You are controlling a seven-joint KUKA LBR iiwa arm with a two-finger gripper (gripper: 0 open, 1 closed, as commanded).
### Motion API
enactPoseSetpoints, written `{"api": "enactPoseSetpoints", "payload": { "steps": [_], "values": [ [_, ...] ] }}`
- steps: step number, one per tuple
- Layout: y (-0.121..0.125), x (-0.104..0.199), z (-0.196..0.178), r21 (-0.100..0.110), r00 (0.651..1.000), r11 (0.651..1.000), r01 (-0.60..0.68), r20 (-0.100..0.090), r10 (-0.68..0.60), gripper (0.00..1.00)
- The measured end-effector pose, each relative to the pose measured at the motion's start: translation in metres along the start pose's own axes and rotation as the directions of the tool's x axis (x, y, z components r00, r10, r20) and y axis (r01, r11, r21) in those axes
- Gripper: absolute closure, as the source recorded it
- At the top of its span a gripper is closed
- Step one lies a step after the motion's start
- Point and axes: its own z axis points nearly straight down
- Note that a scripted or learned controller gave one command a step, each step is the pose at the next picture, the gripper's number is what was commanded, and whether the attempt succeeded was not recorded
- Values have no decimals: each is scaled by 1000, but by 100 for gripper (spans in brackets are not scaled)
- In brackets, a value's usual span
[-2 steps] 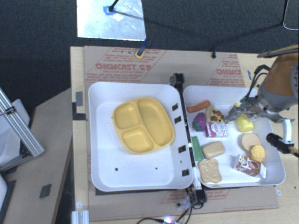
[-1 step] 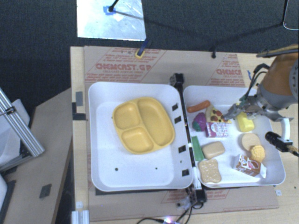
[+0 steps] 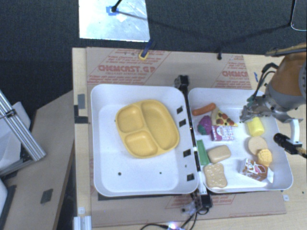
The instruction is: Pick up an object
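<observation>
**Small toy foods wait in the right bin under the pincer**

Because the arm comes in from the right, its pincer [image 3: 250, 110] hangs over the far right part of the right bin [image 3: 283, 176], just beside a yellow cylinder-shaped toy [image 3: 255, 126]. Whether the pincer is apart or together I cannot tell; its tip is dark and small against the bin.

The yellow toy is the nearest candidate, I think. It looks like hard, light plastic with a smooth rounded side, so it may slip or roll; I would take it across its short width, in the middle. Other choices lie near: a toy sausage [image 3: 204, 109], a pizza slice [image 3: 223, 117], a purple grape bunch [image 3: 205, 124], a small printed packet [image 3: 226, 132], a green stick [image 3: 202, 152] along the left wall, a beige bread roll [image 3: 218, 153], a toast slice [image 3: 215, 175], a round cookie [image 3: 257, 144], a yellow corn-like piece [image 3: 264, 156] and a crinkled snack wrapper [image 3: 254, 169]. The wrapper seems soft and thin, harder to pinch; the flat pieces offer little height.

White and smooth, the bin floor has low walls, and the things lie close together, so room for the pincer is tight. A yellow divided plate [image 3: 146, 127] sits in the left bin [image 3: 103, 143]. Both bins rest on the table [image 3: 120, 61], covered with a printed brown sheet.
</observation>
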Motion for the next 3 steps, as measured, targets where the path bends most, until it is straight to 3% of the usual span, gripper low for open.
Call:
{"api": "enactPoseSetpoints", "payload": {
  "steps": [1,2,3],
  "values": [
    [3,-6,-64,26,1000,1000,1,-9,0,100],
    [6,-7,-105,27,1000,1000,1,-10,-1,100],
    [14,51,-96,32,1000,999,7,-14,-6,100]
  ]
}}
